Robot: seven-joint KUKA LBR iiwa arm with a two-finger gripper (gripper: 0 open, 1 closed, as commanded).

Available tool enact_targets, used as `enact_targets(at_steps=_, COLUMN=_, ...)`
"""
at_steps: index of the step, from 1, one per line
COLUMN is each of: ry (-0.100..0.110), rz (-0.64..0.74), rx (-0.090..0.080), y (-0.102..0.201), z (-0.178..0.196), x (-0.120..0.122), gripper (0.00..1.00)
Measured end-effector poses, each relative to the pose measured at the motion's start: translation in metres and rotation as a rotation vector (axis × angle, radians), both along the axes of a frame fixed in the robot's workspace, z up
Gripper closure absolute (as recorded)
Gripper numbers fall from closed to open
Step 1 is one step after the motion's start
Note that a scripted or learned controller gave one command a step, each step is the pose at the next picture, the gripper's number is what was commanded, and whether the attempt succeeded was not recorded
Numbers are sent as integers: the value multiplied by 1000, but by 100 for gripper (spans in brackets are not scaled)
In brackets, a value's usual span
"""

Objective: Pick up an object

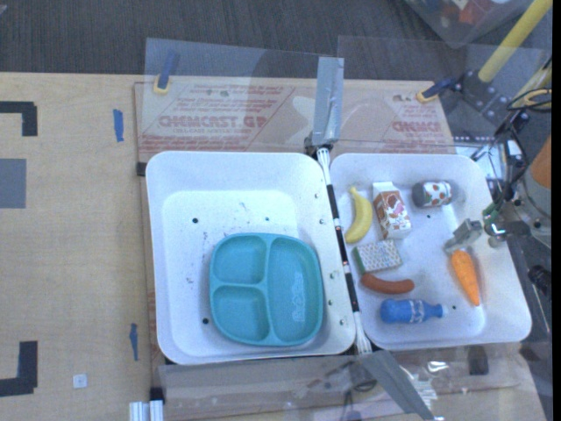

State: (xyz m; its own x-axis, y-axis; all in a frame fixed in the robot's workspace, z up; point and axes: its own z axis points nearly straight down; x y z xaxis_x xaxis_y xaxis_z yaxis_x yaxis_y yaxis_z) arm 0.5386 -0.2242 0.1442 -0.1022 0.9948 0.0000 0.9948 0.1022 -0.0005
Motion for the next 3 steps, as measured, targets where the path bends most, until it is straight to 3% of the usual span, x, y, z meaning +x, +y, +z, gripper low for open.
enact_targets(at_steps=1, ry=-6, rz=-18, rx=8, y=8, z=-48, x=-5, gripper=0)
enact_targets(at_steps=2, ry=-7, rz=-24, rx=0, y=3, z=-39, x=-7, gripper=100)
enact_targets(at_steps=3, ry=-2, rz=65, rx=-1, y=69, z=64, x=17, gripper=100)
